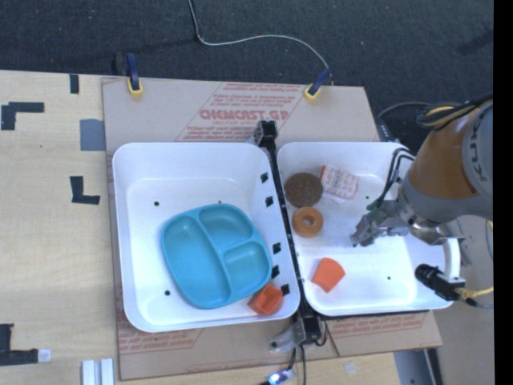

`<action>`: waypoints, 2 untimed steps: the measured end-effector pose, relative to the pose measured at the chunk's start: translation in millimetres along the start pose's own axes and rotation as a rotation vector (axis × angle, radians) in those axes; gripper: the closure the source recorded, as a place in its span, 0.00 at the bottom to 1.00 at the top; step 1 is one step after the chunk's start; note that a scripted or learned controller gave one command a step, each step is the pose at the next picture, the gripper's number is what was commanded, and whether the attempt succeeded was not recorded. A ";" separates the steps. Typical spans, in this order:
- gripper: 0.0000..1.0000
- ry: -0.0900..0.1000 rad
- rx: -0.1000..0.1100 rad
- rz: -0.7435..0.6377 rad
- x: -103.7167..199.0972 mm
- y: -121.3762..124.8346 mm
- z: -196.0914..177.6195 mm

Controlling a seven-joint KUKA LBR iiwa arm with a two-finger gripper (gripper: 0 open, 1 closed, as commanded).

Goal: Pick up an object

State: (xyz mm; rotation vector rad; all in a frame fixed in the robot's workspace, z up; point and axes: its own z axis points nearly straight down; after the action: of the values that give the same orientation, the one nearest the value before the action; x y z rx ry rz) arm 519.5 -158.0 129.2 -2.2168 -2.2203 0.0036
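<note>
In the right bin [377, 291] lie a brown round cookie [304, 188], a tan ring-shaped donut [308, 221], a white and red packet [339, 183] and an orange-red block [327, 273]. My gripper [366, 232] hangs low over the right bin's middle, to the right of the donut and above-right of the orange-red block. Nothing shows between its fingers. The left bin [136, 215] holds a blue divided plate [215, 253] and a small orange object [266, 299] at its lower right corner.
The grey arm with its orange band [449, 167] comes in from the right over the right bin's edge. A black divider [276, 207] runs between the bins. A cable [240, 38] and two clamps sit behind the cardboard base.
</note>
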 end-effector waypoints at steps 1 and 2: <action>1.00 -0.001 -0.002 0.000 1.2 -8.9 -49.9; 1.00 -0.002 -0.004 -0.001 2.4 -8.1 -109.5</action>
State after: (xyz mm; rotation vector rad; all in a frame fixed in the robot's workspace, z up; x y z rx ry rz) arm 511.8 -155.7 238.7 -2.2188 -2.2247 0.0013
